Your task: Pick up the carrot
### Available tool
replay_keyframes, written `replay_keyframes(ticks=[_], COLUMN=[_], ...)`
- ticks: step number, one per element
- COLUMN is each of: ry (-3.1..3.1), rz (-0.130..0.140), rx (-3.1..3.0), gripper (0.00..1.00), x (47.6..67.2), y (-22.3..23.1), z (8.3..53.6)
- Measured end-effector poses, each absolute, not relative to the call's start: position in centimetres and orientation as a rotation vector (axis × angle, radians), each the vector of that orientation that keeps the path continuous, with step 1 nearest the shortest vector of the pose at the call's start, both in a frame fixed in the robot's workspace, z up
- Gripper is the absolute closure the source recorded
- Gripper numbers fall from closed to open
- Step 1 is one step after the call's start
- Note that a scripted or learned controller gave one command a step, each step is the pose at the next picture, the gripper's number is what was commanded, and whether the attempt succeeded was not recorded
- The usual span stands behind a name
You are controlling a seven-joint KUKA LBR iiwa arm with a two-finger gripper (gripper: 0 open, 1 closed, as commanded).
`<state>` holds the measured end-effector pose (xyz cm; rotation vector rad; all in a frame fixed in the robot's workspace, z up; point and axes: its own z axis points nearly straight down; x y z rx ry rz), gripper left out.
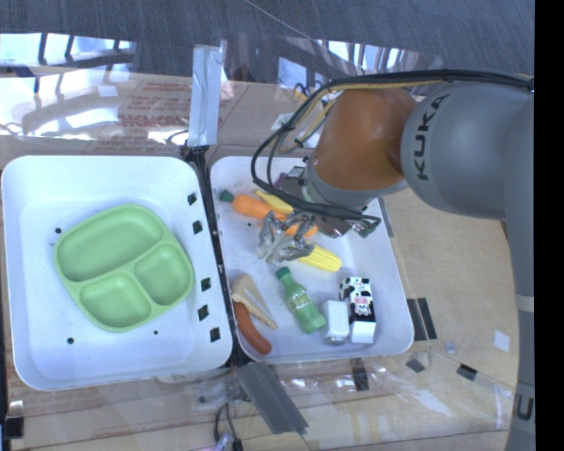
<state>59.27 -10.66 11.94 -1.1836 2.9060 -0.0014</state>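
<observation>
We note the carrot [252,206] just up-left of the gripper [280,243], lengthwise left-right; finger state: we cannot tell.

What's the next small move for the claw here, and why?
Probably shift the claw a little toward the bin's far left corner, then descend. The carrot lies up-left of the claw tips, partly under the arm, while the tips sit beside the corn. Nothing shows between the tips, so the grasp isn't made yet.
</observation>
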Motion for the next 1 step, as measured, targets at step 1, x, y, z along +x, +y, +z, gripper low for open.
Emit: replay_keyframes(ticks=[1], ry=[3.095], rz=[0.001], rx=[-0.542], gripper=[1.0], x=[56.83], y=[-12.72], z=[9.2])
